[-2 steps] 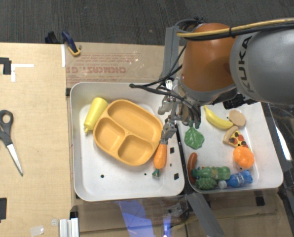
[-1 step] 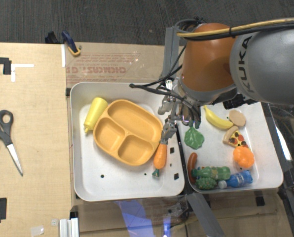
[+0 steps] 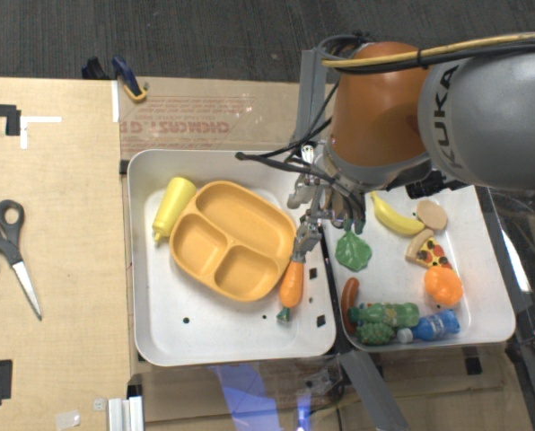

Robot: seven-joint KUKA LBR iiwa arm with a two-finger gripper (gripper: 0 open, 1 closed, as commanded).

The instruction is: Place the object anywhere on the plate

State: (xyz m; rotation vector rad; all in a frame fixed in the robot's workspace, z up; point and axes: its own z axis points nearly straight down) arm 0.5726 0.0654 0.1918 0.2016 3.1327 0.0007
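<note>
On the bare wooden bench [image 3: 52,330] at the far left lies a pair of grey-handled steel scissors [image 3: 12,250], well apart from the two shallow white bins. In the left white bin [image 3: 160,335], a yellow plastic squeeze bottle [image 3: 171,207] lies tilted near the bin's left wall, touching the left edge of the orange three-compartment plastic plate [image 3: 230,238], which sits slantwise in the upper half of that bin. Just beside the plate's right rim, close to the bin's right wall, an orange toy carrot with a green tip [image 3: 291,285] stands nearly upright, its upper end meeting the two-finger gripper [image 3: 305,237] that reaches down from the grey arm with its orange band [image 3: 380,106]. The carrot's top looks to be between the narrow fingers, though cables and shadow make the contact hard to read with certainty; its lower green tip is down at the bin floor, off the plate. In the right white bin [image 3: 496,326], going rightward, there are a green leafy toy vegetable [image 3: 354,252] near the left wall, a small red toy sausage [image 3: 349,292] below it, a green toy cluster [image 3: 381,321] along the near edge, a yellow toy banana [image 3: 397,216] near the far side, a blue toy bottle [image 3: 434,327], a toy pizza slice [image 3: 427,253], a tan oval toy [image 3: 431,214] and a round orange toy fruit [image 3: 443,286].
</note>
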